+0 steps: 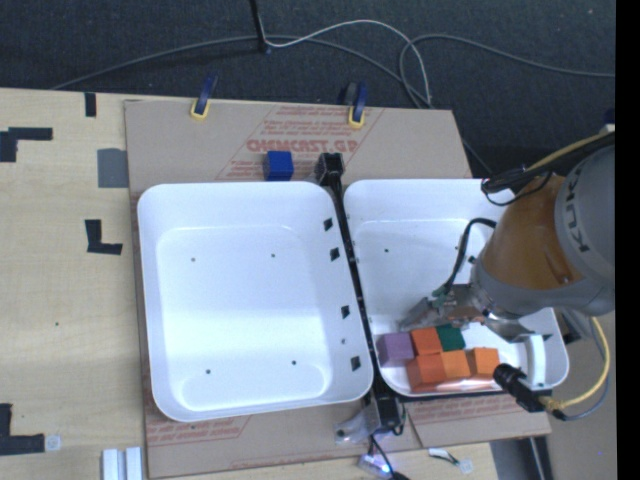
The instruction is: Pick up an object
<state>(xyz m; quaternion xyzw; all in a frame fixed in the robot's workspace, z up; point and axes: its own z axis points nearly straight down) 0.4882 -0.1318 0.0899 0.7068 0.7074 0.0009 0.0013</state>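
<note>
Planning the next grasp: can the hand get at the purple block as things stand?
Probably yes. The purple block lies uncovered at the left end of the cluster, beside an orange block, with the hand just right of it.

- Two white bins sit side by side: left bin (240, 298), right bin (420, 218).
- The arm (545, 243) reaches into the right bin at lower right of the frame.
- Purple block (397, 347), orange blocks (432, 361) and green block (452, 337) cluster together there.
- Blue block (279, 164) lies on cardboard above the bins.

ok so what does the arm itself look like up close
The arm is a thick, rounded grey cylinder with a broad orange band above the wrist and dark lettering on its side. A thin black cable loops beside it, and a yellowish hose curls below.
</note>
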